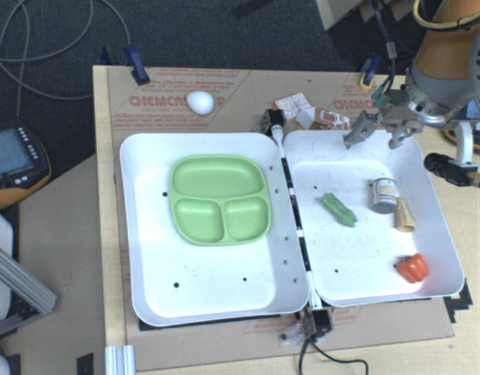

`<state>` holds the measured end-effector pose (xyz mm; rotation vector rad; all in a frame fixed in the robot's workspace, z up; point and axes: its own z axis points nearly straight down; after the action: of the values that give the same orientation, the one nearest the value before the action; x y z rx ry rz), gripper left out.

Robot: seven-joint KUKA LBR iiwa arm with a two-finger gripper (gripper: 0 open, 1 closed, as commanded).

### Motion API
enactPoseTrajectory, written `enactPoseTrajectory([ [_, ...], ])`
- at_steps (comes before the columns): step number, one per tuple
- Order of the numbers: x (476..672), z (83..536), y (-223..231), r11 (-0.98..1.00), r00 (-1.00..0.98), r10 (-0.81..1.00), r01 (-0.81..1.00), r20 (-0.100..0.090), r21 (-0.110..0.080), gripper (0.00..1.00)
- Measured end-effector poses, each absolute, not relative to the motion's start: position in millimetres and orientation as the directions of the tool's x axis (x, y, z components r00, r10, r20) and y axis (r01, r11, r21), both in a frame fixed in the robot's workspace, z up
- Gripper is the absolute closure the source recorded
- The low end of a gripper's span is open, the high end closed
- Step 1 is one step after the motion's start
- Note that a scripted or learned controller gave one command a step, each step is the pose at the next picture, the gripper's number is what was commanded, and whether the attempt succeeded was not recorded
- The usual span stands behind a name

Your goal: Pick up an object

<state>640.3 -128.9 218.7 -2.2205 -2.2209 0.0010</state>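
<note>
White right bin [357,283] holds a green pod [338,209], can [385,194], cone [403,216] and red piece [413,268]; spread, empty fingers [359,133] hover above its far edge, likely ready to descend.

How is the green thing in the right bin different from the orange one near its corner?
The green vegetable is long and thin; the orange object is short and chunky. The green vegetable lies slantwise near the middle of the right bin; the orange object sits by its near right corner. Both lie loose, away from the gripper.
</note>
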Motion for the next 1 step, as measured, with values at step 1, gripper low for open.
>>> enactPoseTrajectory([
  [1,585.6,84.5,-110.9,0.000,0.000,1.000,1.000,0.000,0.000,0.00],
])
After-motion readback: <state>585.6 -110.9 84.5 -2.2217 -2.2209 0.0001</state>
